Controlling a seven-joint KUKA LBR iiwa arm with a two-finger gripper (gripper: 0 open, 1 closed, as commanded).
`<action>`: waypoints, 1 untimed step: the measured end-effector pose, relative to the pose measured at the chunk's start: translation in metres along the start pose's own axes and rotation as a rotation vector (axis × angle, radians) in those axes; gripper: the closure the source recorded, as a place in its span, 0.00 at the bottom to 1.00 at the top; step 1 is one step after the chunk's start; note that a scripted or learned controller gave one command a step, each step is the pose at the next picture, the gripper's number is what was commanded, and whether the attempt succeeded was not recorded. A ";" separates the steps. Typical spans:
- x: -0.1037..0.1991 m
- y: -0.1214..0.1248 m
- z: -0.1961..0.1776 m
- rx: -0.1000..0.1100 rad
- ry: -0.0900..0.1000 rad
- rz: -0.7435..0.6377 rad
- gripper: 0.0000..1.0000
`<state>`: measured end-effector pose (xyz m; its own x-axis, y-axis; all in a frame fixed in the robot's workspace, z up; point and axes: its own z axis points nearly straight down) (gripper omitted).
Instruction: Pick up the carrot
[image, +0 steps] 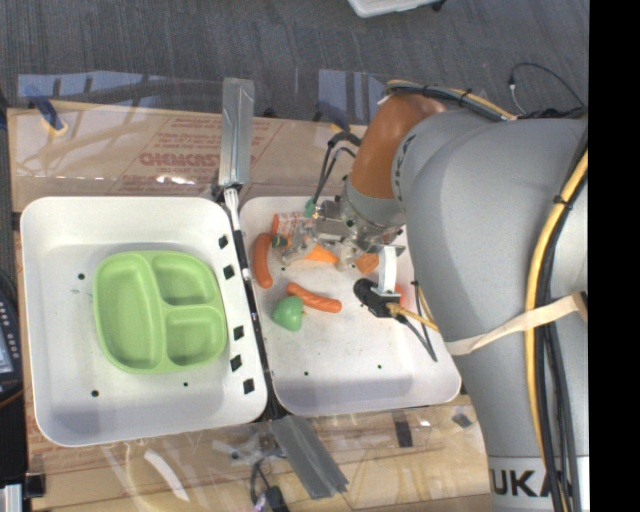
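Your carrot (314, 299) lies on the floor of the right bin (340, 385), a short orange piece stretched at a slight slant, its left end higher in the view. Touching or nearly touching its lower left end is a small green round item (288, 314). To the upper left of the carrot, along the bin's left wall, you can see a longer orange-red sausage-shaped item (262, 260) standing nearly upright in the view.

The gripper (318, 238) is above the carrot in the view, near the bin's far edge, and apart from it; nothing of the carrot is between its fingers. An orange wedge-shaped piece (321, 255) sits right under the gripper, but you cannot tell from this angle whether the tool is clenched on it, closed on nothing or released. The grey arm (470, 220) with its orange band (385, 145) covers the right part of that bin.

In the left bin (60, 390) a green divided tray (160, 310) rests, well apart from the carrot.
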<state>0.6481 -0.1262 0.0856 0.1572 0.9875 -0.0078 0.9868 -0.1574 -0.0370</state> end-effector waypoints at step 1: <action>0.003 -0.001 -0.006 0.008 0.003 -0.008 1.00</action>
<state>0.6477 -0.1231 0.0918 0.1493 0.9888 -0.0049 0.9877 -0.1493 -0.0453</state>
